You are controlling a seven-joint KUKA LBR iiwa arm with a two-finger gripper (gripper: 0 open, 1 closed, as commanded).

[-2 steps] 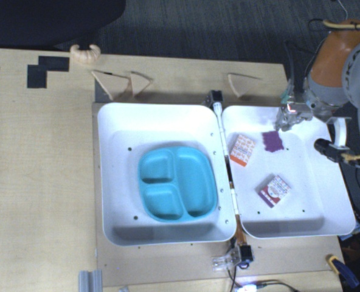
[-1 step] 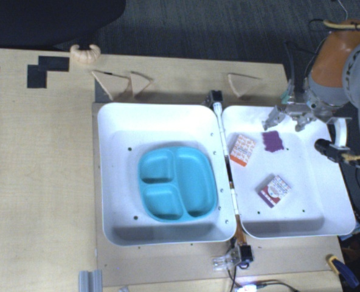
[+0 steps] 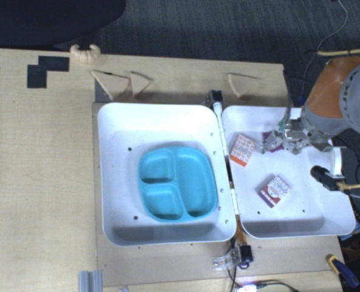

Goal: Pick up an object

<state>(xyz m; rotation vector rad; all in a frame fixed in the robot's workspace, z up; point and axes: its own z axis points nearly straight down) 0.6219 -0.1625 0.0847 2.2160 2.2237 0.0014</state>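
Note:
The right bin [image 3: 301,221] holds two small packets. One, white with orange-red print [image 3: 242,149], lies near its left wall. The other, maroon and white [image 3: 273,190], lies in the middle toward the front. My gripper [image 3: 276,140] hangs over the bin's far part, just right of the orange-printed packet, pointing left. Something small and dark purple shows at its tip, and I cannot tell whether it is held. A blue three-compartment tray [image 3: 177,183] rests in the left bin [image 3: 116,163].
The grey arm with its orange band [image 3: 326,96] comes in from the right above the right bin's far corner. A black and white cylinder [image 3: 329,172] juts in at the right bin's right wall. Cables hang past the bench's front edge.

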